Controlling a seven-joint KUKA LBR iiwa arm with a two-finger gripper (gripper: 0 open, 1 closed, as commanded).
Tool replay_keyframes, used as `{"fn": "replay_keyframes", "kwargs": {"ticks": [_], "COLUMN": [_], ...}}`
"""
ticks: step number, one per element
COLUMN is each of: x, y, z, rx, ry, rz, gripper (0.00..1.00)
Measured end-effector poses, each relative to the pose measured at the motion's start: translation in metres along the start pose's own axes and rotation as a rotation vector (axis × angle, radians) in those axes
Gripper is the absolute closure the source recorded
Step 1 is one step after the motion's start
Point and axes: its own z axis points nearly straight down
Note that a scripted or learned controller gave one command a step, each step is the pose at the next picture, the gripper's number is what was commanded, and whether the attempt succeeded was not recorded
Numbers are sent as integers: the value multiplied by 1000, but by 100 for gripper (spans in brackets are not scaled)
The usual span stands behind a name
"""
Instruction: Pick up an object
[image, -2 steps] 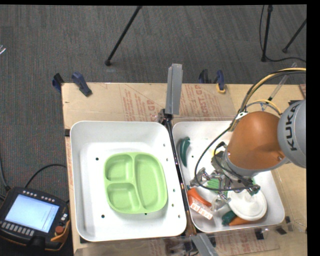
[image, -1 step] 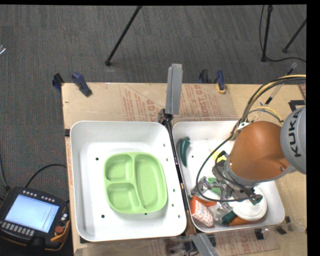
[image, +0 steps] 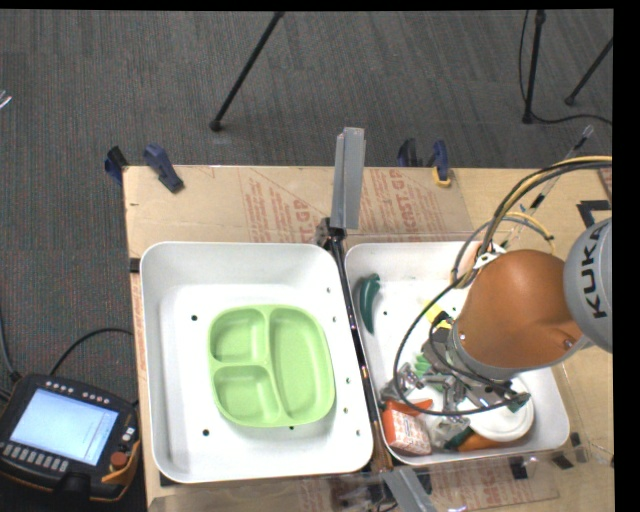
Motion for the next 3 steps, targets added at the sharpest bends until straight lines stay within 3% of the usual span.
{"fn": "replay_keyframes", "kwargs": {"ticks": [1,2,3], "x": [12,-33,-5], "y": [-6,-49,-4], "z": [0,-1,0], "rx": [-1,2,-1], "ry": [0,-4,-1], "rz": [49,96,55], "gripper": [0,0,0]}}
